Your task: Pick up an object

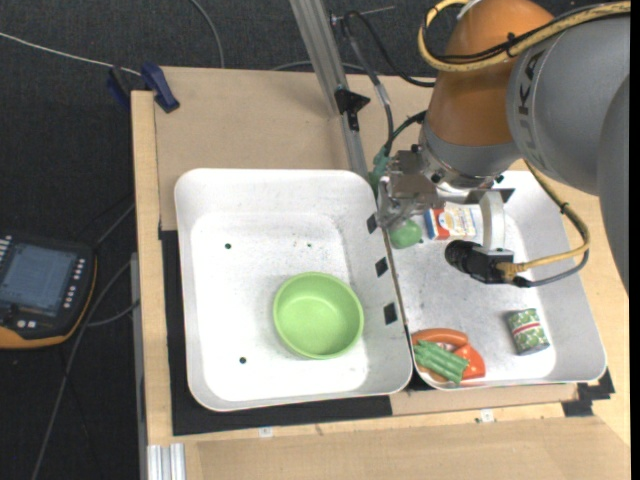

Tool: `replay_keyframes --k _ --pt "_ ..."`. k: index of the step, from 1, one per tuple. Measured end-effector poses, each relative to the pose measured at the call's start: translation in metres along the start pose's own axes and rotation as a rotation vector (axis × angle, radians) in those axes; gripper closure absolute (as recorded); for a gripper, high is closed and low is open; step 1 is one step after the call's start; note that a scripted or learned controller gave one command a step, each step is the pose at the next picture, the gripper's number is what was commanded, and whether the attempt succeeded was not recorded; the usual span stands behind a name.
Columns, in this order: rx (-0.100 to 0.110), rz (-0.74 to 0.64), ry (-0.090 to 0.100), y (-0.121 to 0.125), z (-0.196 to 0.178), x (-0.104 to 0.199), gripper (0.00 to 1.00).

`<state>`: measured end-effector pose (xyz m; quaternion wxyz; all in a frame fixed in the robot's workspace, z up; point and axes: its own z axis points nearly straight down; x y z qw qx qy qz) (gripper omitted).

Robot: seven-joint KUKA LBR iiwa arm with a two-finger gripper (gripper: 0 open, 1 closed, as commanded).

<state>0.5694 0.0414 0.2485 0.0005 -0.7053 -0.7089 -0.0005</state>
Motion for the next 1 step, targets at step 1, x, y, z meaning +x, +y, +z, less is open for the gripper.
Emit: replay_keyframes --k 1 --pt "0.0 0.0 0.0 0.0039 -0.0026 0.0502 1.0"
